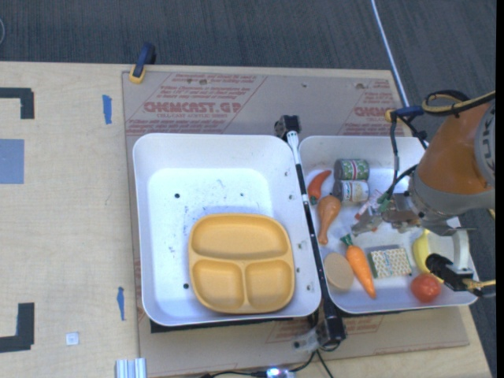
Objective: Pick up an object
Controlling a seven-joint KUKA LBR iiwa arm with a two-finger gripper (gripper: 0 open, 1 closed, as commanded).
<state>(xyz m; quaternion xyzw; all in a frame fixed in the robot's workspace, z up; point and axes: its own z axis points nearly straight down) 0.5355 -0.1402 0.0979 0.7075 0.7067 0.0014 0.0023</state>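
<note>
My gripper (372,222) hangs low over the middle of the right bin (370,146), reaching in from the right under the orange-banded wrist. Just left of it lies an orange carrot-shaped piece (327,215). Behind it lie two small cans (351,169) (352,191). In front of it sit a patterned cracker-like block (390,262) and a carrot (361,268) with a green top. I see nothing held in the gripper.
The right bin also holds a red pepper (317,183), a tan round disc (339,272), a red tomato (426,287) and a yellow banana (421,250) partly under the wrist. The left bin (157,164) holds a yellow divided plate (241,260).
</note>
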